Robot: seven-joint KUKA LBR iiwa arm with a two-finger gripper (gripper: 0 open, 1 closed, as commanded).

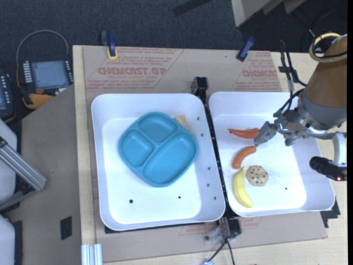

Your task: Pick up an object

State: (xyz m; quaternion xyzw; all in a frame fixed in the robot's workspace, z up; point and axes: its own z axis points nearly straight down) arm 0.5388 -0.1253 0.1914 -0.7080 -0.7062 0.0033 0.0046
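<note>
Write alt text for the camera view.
A grey robot arm's gripper hovers over the right white bin, which holds a red chili, a sausage, a cookie and a banana. The left bin holds a blue divided plate.

The divided plate lies in the left bin, while in the right bin the chili lies at twelve o'clock of the sausage, with the cookie touching the banana at its two o'clock.
</note>
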